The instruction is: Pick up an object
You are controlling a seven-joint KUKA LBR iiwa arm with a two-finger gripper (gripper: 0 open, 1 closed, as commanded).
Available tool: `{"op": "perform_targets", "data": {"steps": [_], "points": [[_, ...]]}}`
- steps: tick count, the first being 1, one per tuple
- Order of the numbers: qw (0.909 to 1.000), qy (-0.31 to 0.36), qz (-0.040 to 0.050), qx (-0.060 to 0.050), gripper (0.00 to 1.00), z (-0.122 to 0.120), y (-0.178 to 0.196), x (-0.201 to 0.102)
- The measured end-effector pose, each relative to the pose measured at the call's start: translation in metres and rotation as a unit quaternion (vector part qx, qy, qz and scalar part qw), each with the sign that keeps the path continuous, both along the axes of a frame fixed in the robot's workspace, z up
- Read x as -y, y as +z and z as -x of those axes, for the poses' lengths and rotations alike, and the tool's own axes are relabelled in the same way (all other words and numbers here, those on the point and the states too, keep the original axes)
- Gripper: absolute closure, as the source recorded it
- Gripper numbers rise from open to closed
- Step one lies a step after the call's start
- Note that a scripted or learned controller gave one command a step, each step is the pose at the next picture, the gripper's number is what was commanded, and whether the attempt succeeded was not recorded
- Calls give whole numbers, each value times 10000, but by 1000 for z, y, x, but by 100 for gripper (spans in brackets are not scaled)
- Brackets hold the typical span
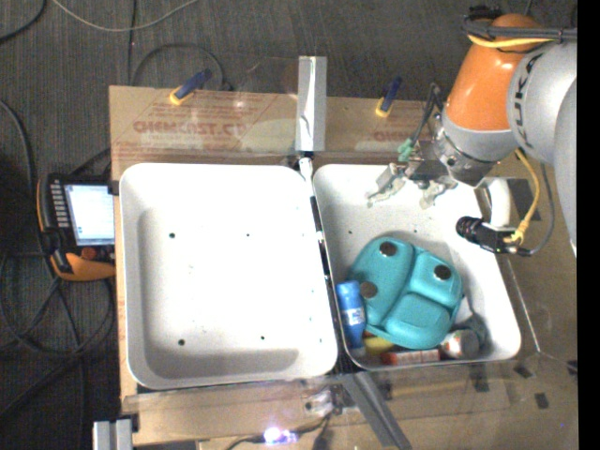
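Observation:
In the right bin [349,204], a large teal plastic object [411,292] with dark round holes lies toward the near side. A blue bottle [350,313] stands against its left edge. A yellow piece [377,343], a red-and-white tube [410,355] and a small red-and-white item [457,344] lie along the near wall. My gripper [405,187] hangs over the far part of the right bin, above bare floor, open, with nothing between its two fingers [383,188]. It is well clear of the teal object.
The left bin [225,279] holds only a few dark specks. A cardboard sheet [206,129] with clamps lies behind the bins. A handheld pendant [80,218] sits left of the bench. A black cable fitting [478,231] hangs near the right bin's rim.

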State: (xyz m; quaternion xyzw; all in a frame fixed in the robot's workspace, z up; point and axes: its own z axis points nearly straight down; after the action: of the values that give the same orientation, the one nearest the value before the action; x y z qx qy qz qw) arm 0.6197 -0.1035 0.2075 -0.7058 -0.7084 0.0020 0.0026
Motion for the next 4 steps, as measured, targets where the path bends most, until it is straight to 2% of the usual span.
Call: {"op": "perform_targets", "data": {"steps": [1, 2, 3, 4], "points": [[9971, 762, -4, 4, 0, 50, -38, 12], [9989, 461, 13, 14, 0, -28, 58, 18], [9960, 894, 12, 0, 0, -48, -30, 73], [9951, 984, 15, 13, 0, -48, -117, 9]]}}
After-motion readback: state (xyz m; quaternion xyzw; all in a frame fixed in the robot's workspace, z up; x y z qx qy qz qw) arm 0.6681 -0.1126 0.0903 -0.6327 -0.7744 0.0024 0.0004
